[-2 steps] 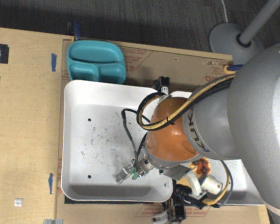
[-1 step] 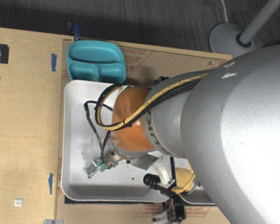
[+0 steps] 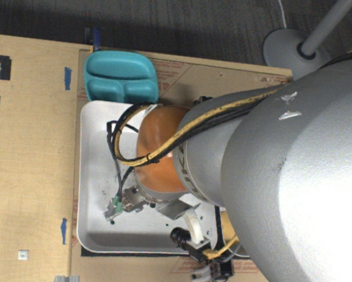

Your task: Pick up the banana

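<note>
Your arm [image 3: 271,177] reaches in from right, bulking over white bin [image 3: 92,179]. Orange band [image 3: 157,148] sits above wrist, black and yellow cables [image 3: 126,145] looping beside it. Tool [image 3: 120,206] sits low over bin floor, at bin's middle; you cannot tell its state, arm hides it. Banana: you cannot tell where. Teal tray [image 3: 121,76] lies beyond tool, against bin's far edge, on desk [image 3: 26,154].
</note>
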You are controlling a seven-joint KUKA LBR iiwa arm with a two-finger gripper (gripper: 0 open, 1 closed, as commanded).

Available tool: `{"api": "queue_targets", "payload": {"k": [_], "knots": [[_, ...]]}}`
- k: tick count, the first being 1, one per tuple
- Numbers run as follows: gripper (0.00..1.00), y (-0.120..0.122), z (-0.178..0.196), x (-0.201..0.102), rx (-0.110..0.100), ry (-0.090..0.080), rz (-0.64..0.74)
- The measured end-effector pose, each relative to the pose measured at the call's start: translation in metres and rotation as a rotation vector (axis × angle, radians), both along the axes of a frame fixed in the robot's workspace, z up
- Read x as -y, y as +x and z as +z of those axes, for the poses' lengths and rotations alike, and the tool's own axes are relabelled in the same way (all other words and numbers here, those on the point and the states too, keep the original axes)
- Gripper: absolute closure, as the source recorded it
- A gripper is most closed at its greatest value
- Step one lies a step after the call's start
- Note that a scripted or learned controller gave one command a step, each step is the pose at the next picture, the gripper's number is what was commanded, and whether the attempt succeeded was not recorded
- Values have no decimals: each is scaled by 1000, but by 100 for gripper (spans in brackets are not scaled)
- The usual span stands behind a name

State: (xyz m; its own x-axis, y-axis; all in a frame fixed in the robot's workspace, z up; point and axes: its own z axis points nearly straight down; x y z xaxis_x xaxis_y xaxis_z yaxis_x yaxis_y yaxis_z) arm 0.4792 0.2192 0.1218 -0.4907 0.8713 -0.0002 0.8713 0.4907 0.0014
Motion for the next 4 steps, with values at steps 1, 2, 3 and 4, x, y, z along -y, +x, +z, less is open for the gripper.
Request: {"api": "queue_targets", "payload": {"k": [1,2,3,4], "knots": [[100,1,10,0,2,1,-1],[100,1,20,0,4,1,-1],[100,2,29,-1,5,2,-2],[100,2,39,-1,7,3,-2]]}}
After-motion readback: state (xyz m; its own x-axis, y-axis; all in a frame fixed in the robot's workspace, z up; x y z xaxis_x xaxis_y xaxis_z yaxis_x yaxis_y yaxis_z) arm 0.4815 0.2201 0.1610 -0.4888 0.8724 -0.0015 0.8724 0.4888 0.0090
